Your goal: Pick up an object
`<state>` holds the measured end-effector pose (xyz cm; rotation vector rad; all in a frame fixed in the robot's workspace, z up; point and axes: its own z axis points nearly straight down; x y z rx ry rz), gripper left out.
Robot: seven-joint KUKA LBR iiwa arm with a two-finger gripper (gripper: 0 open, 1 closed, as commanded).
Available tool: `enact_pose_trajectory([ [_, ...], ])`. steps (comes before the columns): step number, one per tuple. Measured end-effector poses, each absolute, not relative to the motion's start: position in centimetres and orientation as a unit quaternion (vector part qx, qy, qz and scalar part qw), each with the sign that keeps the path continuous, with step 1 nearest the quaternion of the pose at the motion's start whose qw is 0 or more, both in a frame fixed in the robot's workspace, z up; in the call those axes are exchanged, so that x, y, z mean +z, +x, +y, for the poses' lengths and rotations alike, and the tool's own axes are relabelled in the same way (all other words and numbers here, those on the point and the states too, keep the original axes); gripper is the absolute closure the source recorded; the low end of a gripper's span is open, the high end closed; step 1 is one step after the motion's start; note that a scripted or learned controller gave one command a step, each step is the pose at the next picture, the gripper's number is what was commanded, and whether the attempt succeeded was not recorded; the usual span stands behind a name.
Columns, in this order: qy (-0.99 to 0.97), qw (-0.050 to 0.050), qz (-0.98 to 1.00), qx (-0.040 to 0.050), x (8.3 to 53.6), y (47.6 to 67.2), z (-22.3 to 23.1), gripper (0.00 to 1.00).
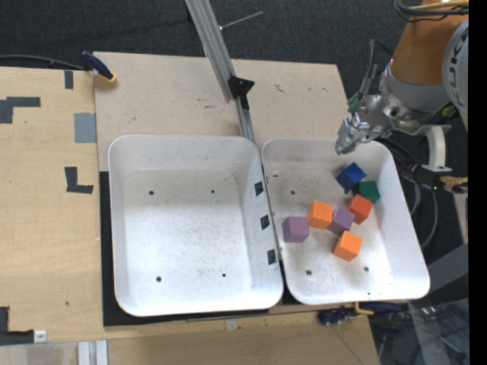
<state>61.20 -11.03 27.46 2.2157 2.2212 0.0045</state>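
Note:
The right bin holds several small blocks. A blue cube lies near its far wall, with a green block and an orange-red block just in front of it. Further in are an orange cube, a small purple block, a larger purple cube and another orange cube. My gripper hangs above the bin's far right corner, just behind the blue cube, with nothing seen in it.
The left bin stands beside the right one, sharing a middle rim. A slanted metal rail runs down to the bins' far edge. A blue and yellow clamp lies at the bench's back left.

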Motion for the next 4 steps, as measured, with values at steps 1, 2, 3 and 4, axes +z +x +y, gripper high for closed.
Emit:
enact_pose_trajectory([
  [1,0.705,-0.001,0.709,-0.0006,25.6,60.1,-6.0,1.0],
  [2,0.705,-0.002,0.709,-0.0008,24.0,59.5,-0.3,1.0],
  [3,0.704,-0.001,0.71,0.0002,24.4,59.1,4.7,1.0],
  [4,0.705,-0.002,0.71,-0.0012,22.8,57.7,9.9,1.0],
])
